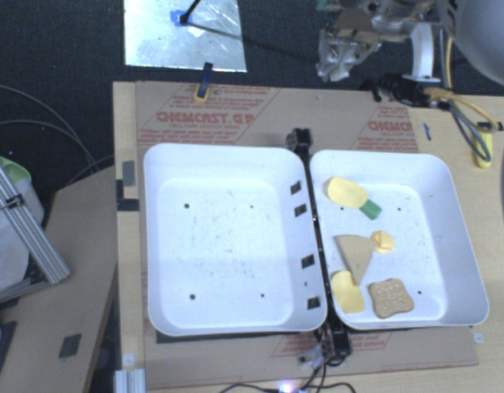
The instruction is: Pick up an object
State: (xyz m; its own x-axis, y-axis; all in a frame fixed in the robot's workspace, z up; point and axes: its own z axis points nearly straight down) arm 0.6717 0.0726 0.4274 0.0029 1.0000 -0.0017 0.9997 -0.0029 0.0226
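The claw (pixel 340 62) hangs at the far right of the scene, above the far edge of the cardboard sheet (pixel 235 115) and well clear of both bins; nothing is seen between its fingers, and the view does not let one tell whether they stand apart or together. The arm (pixel 473 15) enters from the upper right corner. Two shallow white bins lie side by side on the sheet. The left bin (pixel 161 219) shows bare floor. The right bin (pixel 456 219) holds the objects, all gathered in its left half. A yellow oval piece (pixel 347 191) lies toward the far side, with a small green block (pixel 371 210) touching its near right end. Nearer lies a tan wedge (pixel 355 255), and just beside it on the right a small yellow lump (pixel 383 241). At the near side a yellow slice (pixel 347 292) touches the tip of the wedge, and a brown, speckled square like a cracker (pixel 391 297) lies just right of it. A silver square sheet (pixel 184 23) lies on the dark floor beyond the bench.
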